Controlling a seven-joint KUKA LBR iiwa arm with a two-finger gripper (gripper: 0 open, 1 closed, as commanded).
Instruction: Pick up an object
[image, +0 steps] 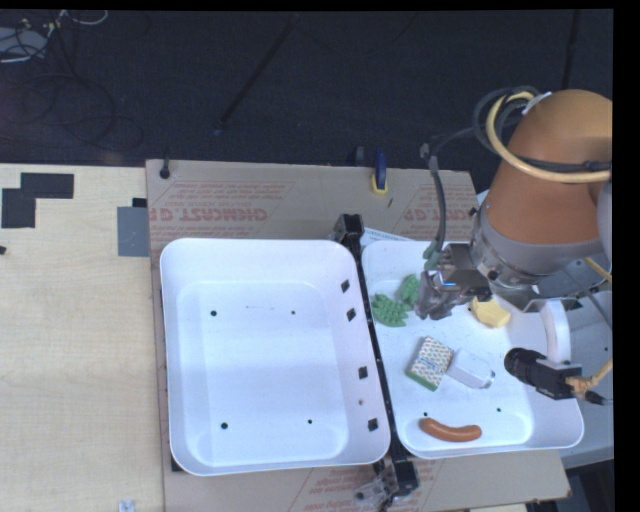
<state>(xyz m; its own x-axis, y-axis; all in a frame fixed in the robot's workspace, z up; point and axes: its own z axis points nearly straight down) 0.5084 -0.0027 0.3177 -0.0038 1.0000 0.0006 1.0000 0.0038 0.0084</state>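
Green toys (396, 302) are lying in the right bin (560, 436), close to its left wall and toward the far edge, and I am taking them as the nearest candidate for the pick. I am seeing the claw (436, 300) hanging just to their right, near enough that it looks almost touching, though I cannot tell whether there is contact or whether the claw is apart or together; the metal is too dark and small to read. The green cluster is running roughly from the far right down toward the near left, so I am judging a short shift leftward is what the next move calls for.

Room is tight on that side: the bin's left wall and the black divider (362, 330) are sitting just beyond the toys. Toward the near edge things are opening up, with a checkered block (431, 361) mid-bin, a sausage (450, 431) along the near edge, and a yellow piece (490, 313) to the claw's right. The left bin (190, 440) is lying well apart.
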